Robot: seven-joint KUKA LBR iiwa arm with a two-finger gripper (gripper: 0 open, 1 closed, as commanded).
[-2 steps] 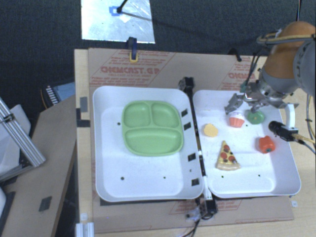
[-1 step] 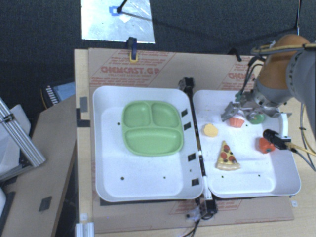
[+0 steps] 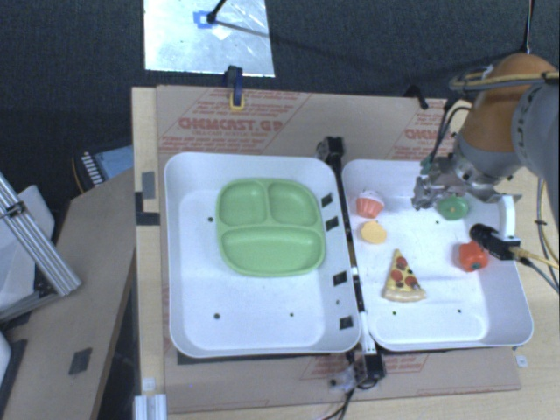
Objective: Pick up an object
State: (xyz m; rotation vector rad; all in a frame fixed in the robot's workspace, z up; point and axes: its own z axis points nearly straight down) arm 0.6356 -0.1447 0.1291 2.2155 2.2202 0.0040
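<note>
Whether the jaws are parted or pressed together cannot be told from this slanted overhead view, because the gripper point(image 3: 435, 192) shows as a dark cluster of metal low over the far part of the right bin point(image 3: 503, 318), with a green round toy point(image 3: 453, 206) just beside it on the near right, close enough that touching or apart cannot be settled. Nothing is seen between the jaws. Behind the gripper the arm point(image 3: 499, 138) rises grey to an orange band at the picture's right edge. On the white floor of the same bin lie four more toys: a pink cupcake point(image 3: 369, 204) near the left wall, a small yellow disc point(image 3: 374, 233) just in front of it, a pizza slice point(image 3: 402, 278) nearer the front with its point turned away from the camera, and an orange-red piece point(image 3: 472, 256) toward the right, next to a black fitting point(image 3: 492, 239) with a cable. The left bin point(image 3: 188, 322) holds a pale green divided plate point(image 3: 269, 227) with two small compartments at the back and one long one at the front, lying flat near the middle. Both bins sit side by side on a cardboard sheet point(image 3: 289, 116) printed with red lettering, and black clips run along the seam between them.
</note>
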